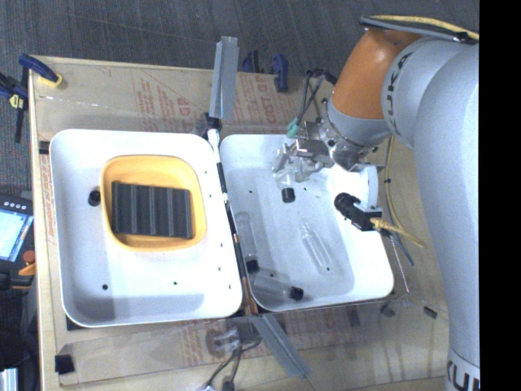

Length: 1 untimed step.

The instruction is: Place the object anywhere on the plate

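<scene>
- The table [122, 96] is a pale wooden board with red printed lettering; it rests over a dark grey carpeted floor [163, 15]; blue clamps [39, 68] grip its far edge at the left and near the middle.
- Two shallow white bins sit side by side on it; the left bin [81, 292] carries a yellow plate [151, 169] with a dark ribbed insert [153, 210] lying in its hollow; a small dark spot sits on the bin floor just left of the plate.
- The right bin [366, 271] has a scuffed white floor; a grey metal bar [223, 76] stands at the far end of the seam between the bins, and another grey bar [281, 349] lies at the near end.
- A device with a lit blue screen [12, 230] lies at the far left edge.
- The grey arm [431, 137] with its orange band [366, 76] reaches in from the right; the pincer [291, 165] hangs over the far part of the right bin; whether its fingers are spread or closed I cannot tell.
- A small dark object [287, 195] lies on the right bin's floor just below the pincer, seemingly apart from it; it is well away from the plate.
- A clear tube-like item [316, 247] lies nearer the bin's middle; a black cylindrical piece [348, 208] juts out to the right, beside the arm.
</scene>
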### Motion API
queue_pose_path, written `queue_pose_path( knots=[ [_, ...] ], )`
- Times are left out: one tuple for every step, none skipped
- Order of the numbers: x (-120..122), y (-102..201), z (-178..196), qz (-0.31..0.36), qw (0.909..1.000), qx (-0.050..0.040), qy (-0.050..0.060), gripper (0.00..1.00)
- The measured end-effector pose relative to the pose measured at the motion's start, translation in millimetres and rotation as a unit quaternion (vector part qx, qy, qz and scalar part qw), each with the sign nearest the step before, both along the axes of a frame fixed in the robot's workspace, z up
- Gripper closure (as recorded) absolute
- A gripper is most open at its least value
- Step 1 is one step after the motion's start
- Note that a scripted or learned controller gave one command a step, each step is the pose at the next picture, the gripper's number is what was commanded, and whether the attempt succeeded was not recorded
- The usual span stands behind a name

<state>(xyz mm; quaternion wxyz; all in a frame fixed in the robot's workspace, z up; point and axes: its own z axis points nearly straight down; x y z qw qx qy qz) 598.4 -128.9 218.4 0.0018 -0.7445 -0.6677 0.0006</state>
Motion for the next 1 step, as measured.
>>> queue_pose_path(
  knots=[
    [21.0, 61.0, -5.7, 0.088, 0.9961, -0.0007, -0.001, 1.0]
  ],
)
